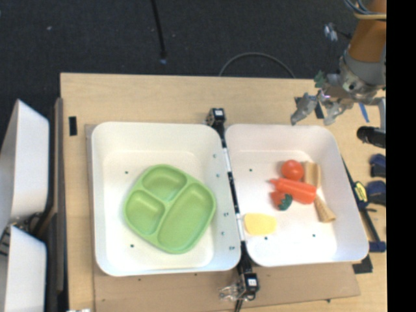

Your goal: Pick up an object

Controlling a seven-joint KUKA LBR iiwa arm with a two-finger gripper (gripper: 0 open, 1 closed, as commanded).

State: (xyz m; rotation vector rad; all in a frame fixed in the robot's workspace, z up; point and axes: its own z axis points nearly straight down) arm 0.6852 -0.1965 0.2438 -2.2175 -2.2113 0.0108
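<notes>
The gripper hovers empty, fingers spread, just beyond the right bin's far rim, ready to descend. Inside that bin, carrot, tomato and wooden stick cluster together, complicating a clean pick.

Light even and fairly bright over the wooden bench; dark floor beyond its far edge stays dim, little detail. White bins near overexposure, their floors washed out; soft shadow along the left bin's far and left inner walls. Green tray casts a faint shadow. Overall soft focus, grainy; gripper near the bench's far right corner blurred.
</notes>
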